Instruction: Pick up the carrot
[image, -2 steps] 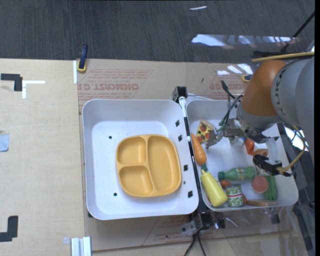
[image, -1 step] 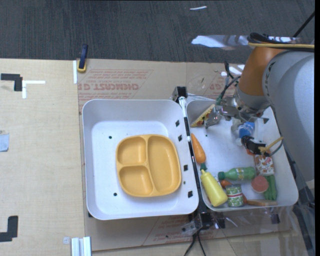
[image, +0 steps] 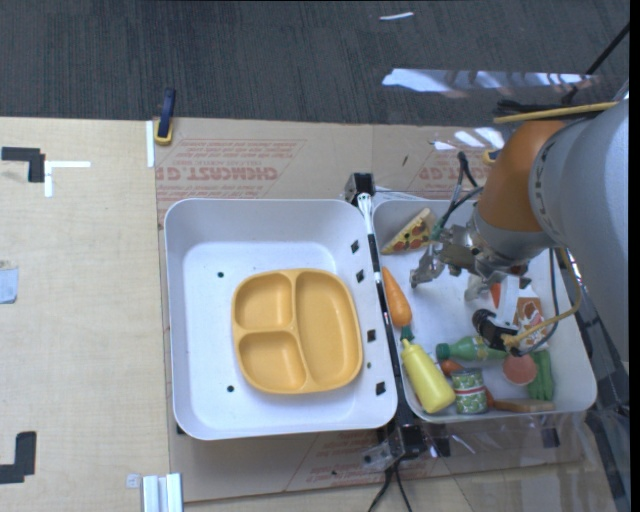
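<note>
Carrot (image: 396, 298) lies in the right bin (image: 440, 322), hard against the bin's left wall next to the divider btwn the two bins. Its thin tip points to the far end, thick end to the near end. It's flat on the bin floor, nothing gripping it.

Claw (image: 448, 280) hangs over the right bin's far half, to the right of the carrot and apart from it. Its fingers look spread, i.e. open, w/ nothing btwn them. The grey arm w/ orange band comes in from the right above it.

Other stuff in the right bin:
- pizza slice (image: 408, 232) in the far left corner, beyond the carrot's tip
- yellow mustard bottle (image: 427, 377) just nearer than the carrot's thick end, nozzle pointing at it, also along the left wall
- green bottle (image: 470, 350) on its side, right of the mustard bottle
- small can (image: 470, 392) in the near part, beside the mustard bottle
- red round item (image: 520, 370) and a green item (image: 543, 372) near the right wall; can't tell what they are
- thin orange stick-like item (image: 515, 405) along the near wall

Left bin (image: 190, 300) holds a yellow divided plate (image: 297, 330), three compartments, about centred. Both bins sit on the cardboard-covered desk (image: 80, 300).
</note>
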